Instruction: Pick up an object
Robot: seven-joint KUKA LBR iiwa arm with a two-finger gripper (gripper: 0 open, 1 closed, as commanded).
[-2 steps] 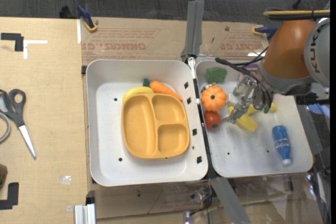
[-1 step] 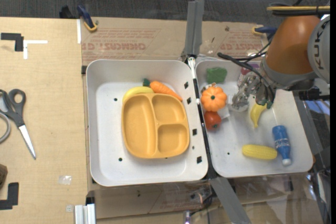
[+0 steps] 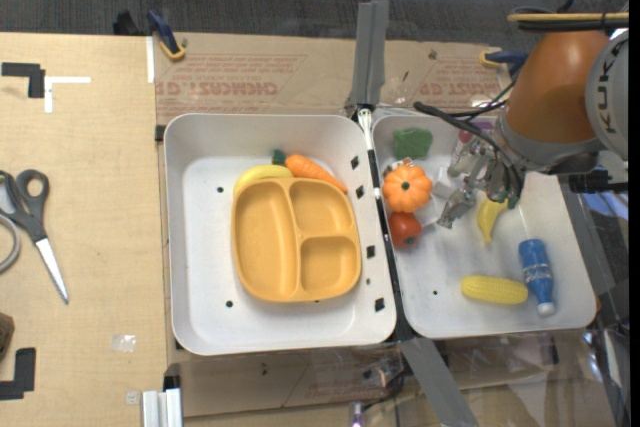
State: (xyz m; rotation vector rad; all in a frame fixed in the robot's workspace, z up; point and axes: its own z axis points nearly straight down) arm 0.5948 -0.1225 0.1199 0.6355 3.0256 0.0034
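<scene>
My gripper [image 3: 457, 187] hangs over the middle of the right bin [image 3: 570, 310], open, with nothing between its fingers. An orange toy pumpkin [image 3: 407, 187] sits just left of it, and a red tomato [image 3: 404, 229] lies below the pumpkin. A small yellow banana-like piece [image 3: 487, 219] lies right beside the gripper on its right. Farther toward the front are a yellow corn cob [image 3: 494, 290] and a blue bottle [image 3: 535, 273]. A green piece [image 3: 411, 143] rests at the bin's back left.
The left bin [image 3: 190, 245] holds a yellow divided plate [image 3: 296, 240], with a carrot [image 3: 312, 170] and a yellow piece [image 3: 258, 175] at its back edge. Scissors [image 3: 38, 230] lie on the bench at far left. The arm's orange band [image 3: 560, 90] looms over the right bin's back.
</scene>
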